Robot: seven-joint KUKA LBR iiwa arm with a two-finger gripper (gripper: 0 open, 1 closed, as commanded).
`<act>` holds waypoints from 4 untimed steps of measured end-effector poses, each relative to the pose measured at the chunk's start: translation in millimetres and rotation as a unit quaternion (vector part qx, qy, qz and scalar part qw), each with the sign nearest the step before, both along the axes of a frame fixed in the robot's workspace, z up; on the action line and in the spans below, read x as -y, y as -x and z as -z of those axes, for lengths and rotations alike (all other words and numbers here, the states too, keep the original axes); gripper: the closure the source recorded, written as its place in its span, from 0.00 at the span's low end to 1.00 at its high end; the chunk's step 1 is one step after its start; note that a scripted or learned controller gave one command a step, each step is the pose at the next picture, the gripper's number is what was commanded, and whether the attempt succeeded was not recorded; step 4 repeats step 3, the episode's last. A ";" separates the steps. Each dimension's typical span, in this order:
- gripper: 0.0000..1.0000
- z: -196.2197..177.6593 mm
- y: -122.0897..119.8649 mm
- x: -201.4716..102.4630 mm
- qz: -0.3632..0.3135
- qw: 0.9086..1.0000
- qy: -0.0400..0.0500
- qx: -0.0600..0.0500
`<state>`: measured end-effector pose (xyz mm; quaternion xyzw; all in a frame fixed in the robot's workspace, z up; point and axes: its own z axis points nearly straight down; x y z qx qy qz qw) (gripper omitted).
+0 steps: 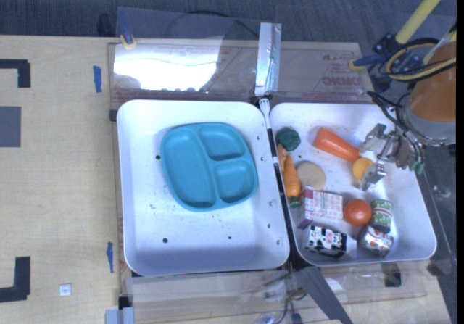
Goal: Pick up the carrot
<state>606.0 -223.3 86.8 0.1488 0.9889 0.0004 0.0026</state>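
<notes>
The gripper point(378, 159) hangs over the right bin point(423, 203), its fingers parted and holding nothing, just beside a small yellow-orange fruit point(362, 168). The carrot point(336, 143) lies slantwise near the bin's back wall, a little to the claw's left, with a broccoli piece point(288, 138) beyond it. This looks like the approach; next the claw must shift over the carrot, align across it and descend.

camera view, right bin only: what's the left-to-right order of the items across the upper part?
broccoli → carrot → yellow lemon-like piece → gripper. The small orange piece at the bin's left wall lies below the broccoli at much the same x, so it is left out.
</notes>
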 end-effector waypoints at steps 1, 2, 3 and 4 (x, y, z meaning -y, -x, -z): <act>1.00 -10.6 -1.3 0.5 0.003 1.000 -0.001 0.003; 1.00 -100.7 -33.4 -45.4 0.069 0.998 0.000 0.004; 1.00 -114.9 30.5 -39.4 -0.086 0.996 -0.001 -0.003; 1.00 -114.9 30.5 -39.4 -0.086 0.996 -0.001 -0.003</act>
